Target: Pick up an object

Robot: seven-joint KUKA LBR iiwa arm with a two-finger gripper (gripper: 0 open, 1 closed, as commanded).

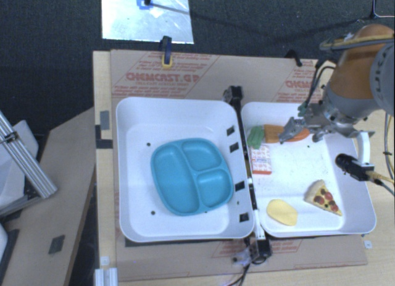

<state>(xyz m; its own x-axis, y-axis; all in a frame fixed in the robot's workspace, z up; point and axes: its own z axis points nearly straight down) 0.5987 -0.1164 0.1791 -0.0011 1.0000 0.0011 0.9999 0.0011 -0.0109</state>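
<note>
— Where's the gripper (296, 129)?

— Low in the right bin (364, 214), its jaws clamped on the toy carrot (279, 133) near its orange tip; the green top pokes out leftward.

— And the rest?

— Pizza slice (323, 196) and yellow piece (282, 212) lie below the jaws; the blue plate (191, 175) sits far left.

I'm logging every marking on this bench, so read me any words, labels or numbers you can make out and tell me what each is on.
"CHEMCAST G P", red print repeated on the brown protective sheet behind the bins; the last characters are uncertain.
The same red print near the right rear corner: too blurred to read fully.
Red and white packet in the right bin: print too small to read.
</note>
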